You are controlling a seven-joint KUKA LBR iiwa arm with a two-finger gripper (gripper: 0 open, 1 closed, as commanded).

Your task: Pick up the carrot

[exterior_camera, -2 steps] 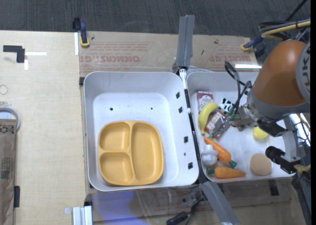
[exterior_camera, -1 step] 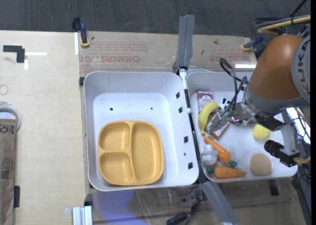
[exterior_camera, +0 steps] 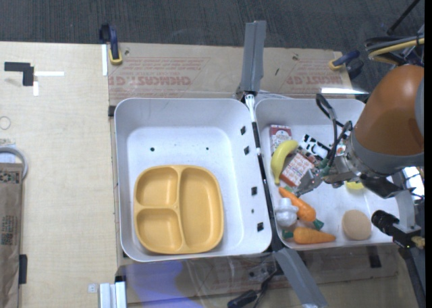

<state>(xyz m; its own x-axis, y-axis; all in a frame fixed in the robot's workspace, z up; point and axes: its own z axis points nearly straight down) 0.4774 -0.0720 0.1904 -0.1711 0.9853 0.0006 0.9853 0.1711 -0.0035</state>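
Along the right bin's near edge we are seeing the carrots, with our gripper hanging just above them.

Nearest us, one carrot (exterior_camera: 313, 236) is lying flat against the near wall of the right bin (exterior_camera: 297, 103), with a beige egg-shaped thing (exterior_camera: 356, 225) sitting beside it toward the right. Just behind it a second carrot (exterior_camera: 300, 206) is slanting up toward the left wall, touching a small white object (exterior_camera: 285, 215). Our gripper (exterior_camera: 312, 182) is pointing left over that second carrot, fingers looking slightly apart and clamped on nothing. Farther back, a banana (exterior_camera: 282, 156) is leaning across a red-and-white packet (exterior_camera: 295, 168). Across the divider, a yellow sectioned plate (exterior_camera: 179, 209) is resting toward the near left corner of the left bin (exterior_camera: 181, 107).
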